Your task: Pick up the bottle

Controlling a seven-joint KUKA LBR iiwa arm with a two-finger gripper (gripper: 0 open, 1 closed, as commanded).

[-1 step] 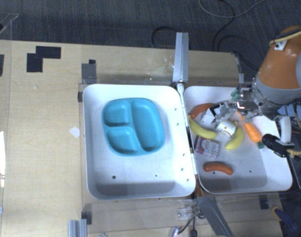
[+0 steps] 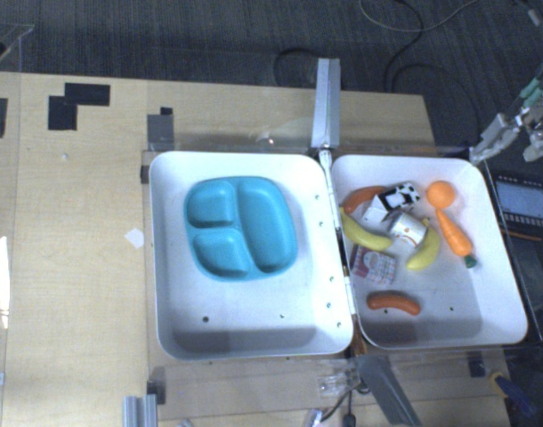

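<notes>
The bottle [image 2: 405, 229], a small white and silver cylinder, lies on its side in the middle of the right bin [image 2: 498, 318]. It rests across a yellow banana [image 2: 368, 235] and beside a black and white toy [image 2: 399, 196]. My gripper [image 2: 507, 130] hangs at the far right of the view, above and outside the right bin's back right corner, well away from the bottle. Nothing shows between its fingers.
Around the bottle lie an orange carrot [image 2: 456, 232], an orange round-headed piece [image 2: 441, 193], a reddish sausage [image 2: 393, 303], another reddish piece [image 2: 363, 197] and a pink packet [image 2: 373, 263]. The left bin [image 2: 169, 327] holds a blue divided plate [image 2: 241, 226].
</notes>
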